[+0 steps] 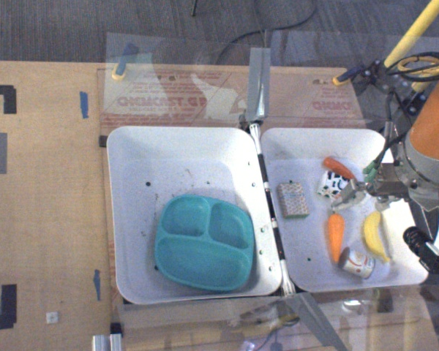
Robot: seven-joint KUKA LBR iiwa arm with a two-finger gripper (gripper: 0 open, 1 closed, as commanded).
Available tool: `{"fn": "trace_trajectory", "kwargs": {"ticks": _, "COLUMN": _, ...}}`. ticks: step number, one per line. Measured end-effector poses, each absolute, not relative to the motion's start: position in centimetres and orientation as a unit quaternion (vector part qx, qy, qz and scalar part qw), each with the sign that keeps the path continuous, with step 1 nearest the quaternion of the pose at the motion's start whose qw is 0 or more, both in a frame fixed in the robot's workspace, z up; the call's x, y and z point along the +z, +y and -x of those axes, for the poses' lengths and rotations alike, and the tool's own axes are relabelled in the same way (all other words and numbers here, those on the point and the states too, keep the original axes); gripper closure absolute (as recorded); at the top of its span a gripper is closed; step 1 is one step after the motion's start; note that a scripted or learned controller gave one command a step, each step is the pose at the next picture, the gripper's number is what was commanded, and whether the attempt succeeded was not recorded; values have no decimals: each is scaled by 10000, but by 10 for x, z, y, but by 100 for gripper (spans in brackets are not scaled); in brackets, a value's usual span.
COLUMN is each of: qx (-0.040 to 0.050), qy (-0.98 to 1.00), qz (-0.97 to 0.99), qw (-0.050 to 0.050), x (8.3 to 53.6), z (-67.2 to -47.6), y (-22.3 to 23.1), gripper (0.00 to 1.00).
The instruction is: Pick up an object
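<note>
The right bin (pixel 307 265) holds several objects. An orange carrot (pixel 336 237) lies upright in the view, with a yellow banana (pixel 374 237) to its right and a small can (pixel 358 263) on its side below them. A red-orange chili (pixel 339 168) and a black-and-white patterned item (pixel 331 185) lie farther back, and a grey-green sponge block (pixel 293 199) sits to the left. My gripper (pixel 353 196) hangs low over the bin, just above the carrot's top end and right of the patterned item, with nothing seen held in it.
The left bin (pixel 132 167) holds a teal divided plate (pixel 205 243). A metal divider (pixel 267 196) runs between the bins. The grey arm with its orange band (pixel 432 134) comes in from the right over the right bin's far edge. Cables (pixel 417 61) hang at the upper right.
</note>
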State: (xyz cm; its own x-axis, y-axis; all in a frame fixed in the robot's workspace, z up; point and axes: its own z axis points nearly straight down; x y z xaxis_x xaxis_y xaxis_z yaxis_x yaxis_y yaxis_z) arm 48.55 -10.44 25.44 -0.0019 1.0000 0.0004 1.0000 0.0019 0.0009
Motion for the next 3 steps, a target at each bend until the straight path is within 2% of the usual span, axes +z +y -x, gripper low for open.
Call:
{"fn": "trace_trajectory", "kwargs": {"ticks": 1, "qx": 3, "qy": 7625, "qz": -6470, "qw": -3, "x": 245, "z": -491, "y": -72, "gripper": 0}}
{"fn": "trace_trajectory", "kwargs": {"ticks": 2, "qx": 4, "qy": 7314, "qz": -6820, "qw": 3, "x": 146, "z": -479, "y": -133, "gripper": 0}}
{"fn": "trace_trajectory", "kwargs": {"ticks": 3, "qx": 12, "qy": 7303, "qz": -6831, "qw": 21, "x": 156, "z": -480, "y": -135, "gripper": 100}}
